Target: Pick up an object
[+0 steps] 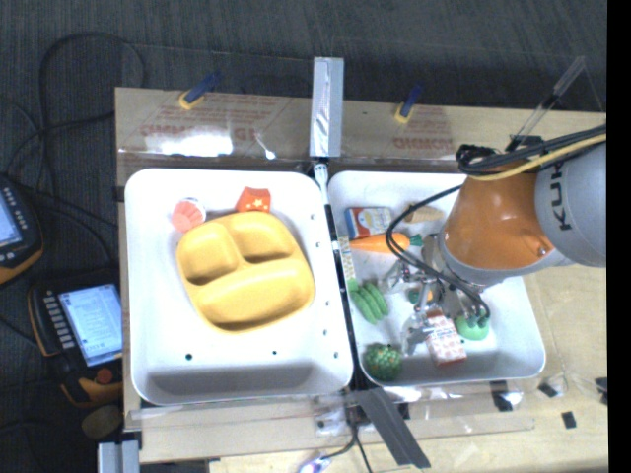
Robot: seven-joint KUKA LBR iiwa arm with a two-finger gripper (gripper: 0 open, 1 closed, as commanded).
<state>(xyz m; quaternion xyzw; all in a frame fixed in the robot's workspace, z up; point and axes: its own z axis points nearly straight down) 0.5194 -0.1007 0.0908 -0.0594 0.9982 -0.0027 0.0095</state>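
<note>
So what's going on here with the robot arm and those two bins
A KUKA arm reaches from the right over the right bin, its gripper low among small items: an orange carrot, green bean pods, a green round piece and a red and white packet. The left bin holds a yellow divided tray. Nothing looks lifted yet.

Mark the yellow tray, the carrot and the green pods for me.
yellow tray (246,269): camera view, its centre ridge.
carrot (373,244): camera view, middle of its orange body.
green pods (370,301): camera view, middle of the cluster.
</note>
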